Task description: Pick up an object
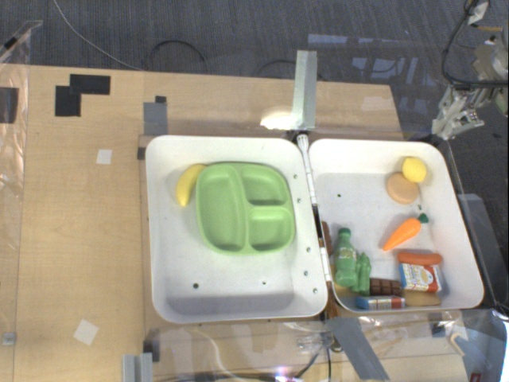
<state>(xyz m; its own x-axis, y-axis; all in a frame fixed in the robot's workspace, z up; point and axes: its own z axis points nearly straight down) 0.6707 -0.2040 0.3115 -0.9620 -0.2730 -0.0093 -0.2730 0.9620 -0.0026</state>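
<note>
- Orange plastic carrot with green top (403,232): lies in the right white bin (350,173), below the yellow lemon-shaped toy (413,169) and tan round disc (402,188); long axis slants up to the right.
- Gripper (460,114): near the right white bin's upper right corner, outside its rim; the carrot lies down and left of it.
- Gripper state: blurred; cannot tell its opening or whether it carries anything.
- Items along the bin's lower wall: crowded, partly overlapping, hard to separate.

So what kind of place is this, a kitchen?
Probably a robot lab, not a kitchen: toy food like a carrot sits in a white bin, on a taped bench, with cables.
</note>
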